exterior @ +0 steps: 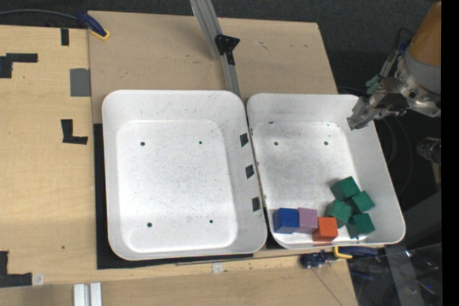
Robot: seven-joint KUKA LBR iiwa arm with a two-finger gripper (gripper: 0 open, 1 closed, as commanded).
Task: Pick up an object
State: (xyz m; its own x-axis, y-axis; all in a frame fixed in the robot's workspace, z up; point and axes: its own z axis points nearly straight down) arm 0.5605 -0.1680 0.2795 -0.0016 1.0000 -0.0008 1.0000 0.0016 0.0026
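The right bin (301, 154) holds a cluster of small blocks in its near right corner. Several green blocks (351, 204) lie together there. An orange block (327, 227), a purple block (308, 218) and a blue block (287, 218) sit in a row along the near wall. My gripper (362, 115) hangs above the bin's far right rim, well back from the blocks, with nothing visible between its fingers. The arm's grey wrist and orange band (429, 39) rise at the right edge of the view.
The left bin (172, 168) lies beside the right one, with a raised divider (249, 154) between them. A slanted metal pole (204, 3) crosses the bench behind the bins. A blue and yellow clamp (323, 258) sits at the bench's front edge.
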